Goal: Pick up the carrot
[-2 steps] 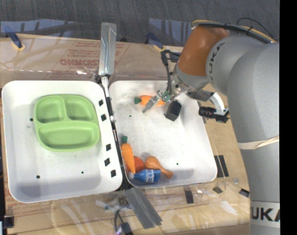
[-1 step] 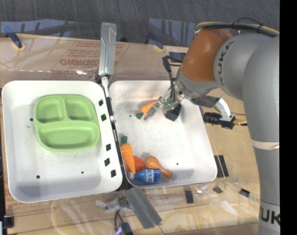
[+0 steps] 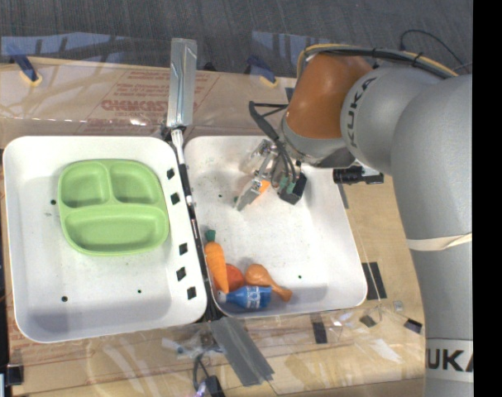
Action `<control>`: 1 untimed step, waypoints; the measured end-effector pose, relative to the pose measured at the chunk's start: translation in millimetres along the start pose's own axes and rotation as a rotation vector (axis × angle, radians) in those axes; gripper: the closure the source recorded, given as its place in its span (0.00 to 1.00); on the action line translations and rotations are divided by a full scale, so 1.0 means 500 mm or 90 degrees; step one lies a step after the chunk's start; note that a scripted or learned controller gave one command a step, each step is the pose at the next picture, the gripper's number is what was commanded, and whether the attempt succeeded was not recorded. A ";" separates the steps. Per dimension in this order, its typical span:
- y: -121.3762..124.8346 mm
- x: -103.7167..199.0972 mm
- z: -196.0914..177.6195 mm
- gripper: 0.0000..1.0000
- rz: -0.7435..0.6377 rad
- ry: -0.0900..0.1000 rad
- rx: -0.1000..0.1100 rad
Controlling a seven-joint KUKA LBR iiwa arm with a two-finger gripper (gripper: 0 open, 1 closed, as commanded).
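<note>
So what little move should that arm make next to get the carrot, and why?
Probably swing the two-finger gripper toward the near-left corner of the right white bin. The orange carrot lies there against the bin's left wall, beside a blue bottle and an orange toy, while the gripper hangs over the bin's far part.

This is a robot lab or test cell, not a home or a kitchen. A large grey industrial arm (image 3: 416, 139) with an orange band reaches over a worktop (image 3: 85, 98) covered in brown board under clear plastic sheeting, held down with strips of tape. Two shallow white bins (image 3: 27, 246) sit side by side, joined by a row of black clips (image 3: 183, 222). Loose black cables (image 3: 424, 44) run along the arm. The contents are toy props: a green divided plate (image 3: 112, 205) in the left bin and plastic play food (image 3: 242, 284) heaped in a corner of the right one. Grey carpet (image 3: 110, 7) lies beyond the worktop.
</note>
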State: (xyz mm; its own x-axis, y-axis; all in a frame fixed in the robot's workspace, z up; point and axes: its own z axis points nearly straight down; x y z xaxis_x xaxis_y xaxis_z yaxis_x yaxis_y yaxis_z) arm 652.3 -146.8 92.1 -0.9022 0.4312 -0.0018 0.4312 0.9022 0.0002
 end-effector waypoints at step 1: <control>-0.122 -0.030 -0.005 0.00 0.281 -0.001 -0.001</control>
State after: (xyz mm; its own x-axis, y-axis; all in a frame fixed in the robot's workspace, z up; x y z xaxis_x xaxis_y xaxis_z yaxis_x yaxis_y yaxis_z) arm 639.6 -208.5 94.4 -0.6314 0.7755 -0.0033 0.7755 0.6314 0.0024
